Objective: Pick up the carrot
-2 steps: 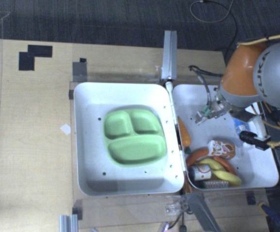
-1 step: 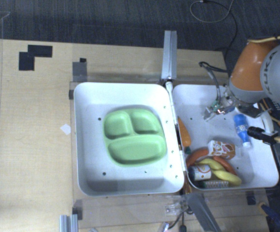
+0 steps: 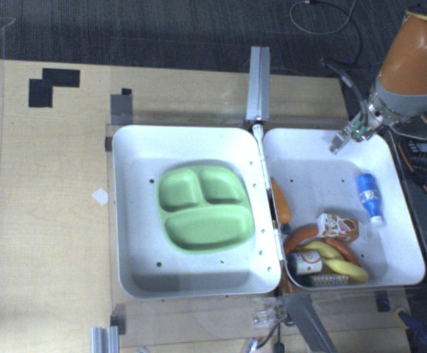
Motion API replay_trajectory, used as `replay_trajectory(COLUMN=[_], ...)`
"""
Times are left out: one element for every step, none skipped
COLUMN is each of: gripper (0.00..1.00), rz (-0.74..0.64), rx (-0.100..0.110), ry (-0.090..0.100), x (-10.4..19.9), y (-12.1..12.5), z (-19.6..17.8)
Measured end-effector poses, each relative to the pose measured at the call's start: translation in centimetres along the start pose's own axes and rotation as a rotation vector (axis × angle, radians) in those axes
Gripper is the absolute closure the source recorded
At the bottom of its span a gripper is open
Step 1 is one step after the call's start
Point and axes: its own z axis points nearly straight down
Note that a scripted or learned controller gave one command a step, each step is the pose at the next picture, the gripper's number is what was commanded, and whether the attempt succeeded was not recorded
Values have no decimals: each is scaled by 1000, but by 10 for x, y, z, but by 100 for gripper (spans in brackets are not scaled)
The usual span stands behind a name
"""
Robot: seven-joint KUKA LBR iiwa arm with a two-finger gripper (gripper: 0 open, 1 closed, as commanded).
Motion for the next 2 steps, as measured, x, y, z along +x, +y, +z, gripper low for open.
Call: replay_trajectory(gripper=[100,100], rz=[165,-174], rx=[0,0], ry=[0,2], x=[58,104], y=[-2,34], z=[-154,-132])
